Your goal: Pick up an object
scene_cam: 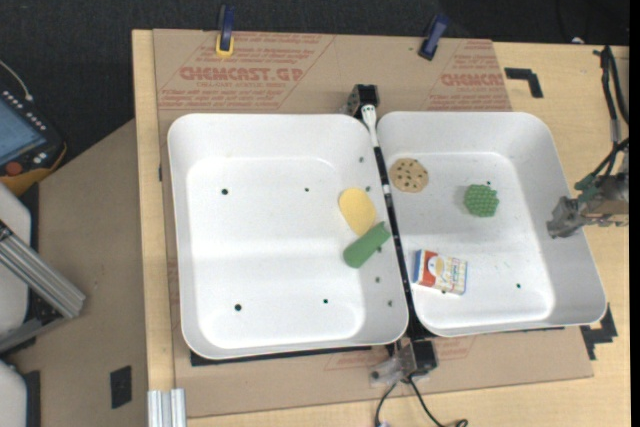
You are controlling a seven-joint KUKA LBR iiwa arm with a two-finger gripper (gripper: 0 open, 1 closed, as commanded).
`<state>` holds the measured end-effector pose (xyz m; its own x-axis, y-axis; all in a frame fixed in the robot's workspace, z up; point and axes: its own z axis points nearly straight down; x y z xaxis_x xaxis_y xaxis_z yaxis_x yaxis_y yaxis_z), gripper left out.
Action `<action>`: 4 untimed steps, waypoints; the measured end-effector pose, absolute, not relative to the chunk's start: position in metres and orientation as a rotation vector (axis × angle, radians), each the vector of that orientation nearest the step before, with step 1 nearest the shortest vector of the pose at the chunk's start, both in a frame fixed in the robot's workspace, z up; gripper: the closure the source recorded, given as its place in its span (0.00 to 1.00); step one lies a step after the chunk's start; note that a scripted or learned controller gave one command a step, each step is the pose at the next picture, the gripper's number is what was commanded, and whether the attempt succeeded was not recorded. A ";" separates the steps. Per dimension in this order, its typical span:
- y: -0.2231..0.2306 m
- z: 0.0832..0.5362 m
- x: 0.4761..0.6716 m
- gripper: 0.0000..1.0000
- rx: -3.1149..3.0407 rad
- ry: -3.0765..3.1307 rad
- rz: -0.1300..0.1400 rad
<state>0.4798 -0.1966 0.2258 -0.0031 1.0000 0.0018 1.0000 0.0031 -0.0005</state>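
Observation:
The left bin (pixel 250 145) holds a yellow rounded piece (pixel 357 208) and a green oblong piece (pixel 366 246), both close to its right wall. In the right bin (pixel 520 140) lie a round cookie (pixel 408 175), a knobbly green ball (pixel 481 201) and a small white carton (pixel 441 272) with red and blue print. My gripper (pixel 565 218) sits low at the right bin's right rim, well to the right of the green ball and touching none of the objects.
The bins rest on a cardboard sheet (pixel 300 65) held by two clamps (pixel 225 33) at the back. A black bracket (pixel 362 100) sits at the back between the bins. Cables (pixel 612 105) hang at the far right. A metal rail (pixel 40 275) lies at the left.

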 end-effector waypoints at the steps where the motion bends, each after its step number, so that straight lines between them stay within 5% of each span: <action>1: -0.176 0.224 0.487 1.00 -2.217 -2.223 -0.001; 2: -0.227 0.249 0.479 1.00 -2.231 -2.221 0.001; 3: -0.185 0.216 0.479 1.00 -2.214 -2.222 0.001; 4: -0.226 0.233 0.479 1.00 -2.229 -2.222 0.001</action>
<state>0.4791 -0.2262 0.2332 0.0032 1.0000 -0.0044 1.0000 -0.0032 0.0036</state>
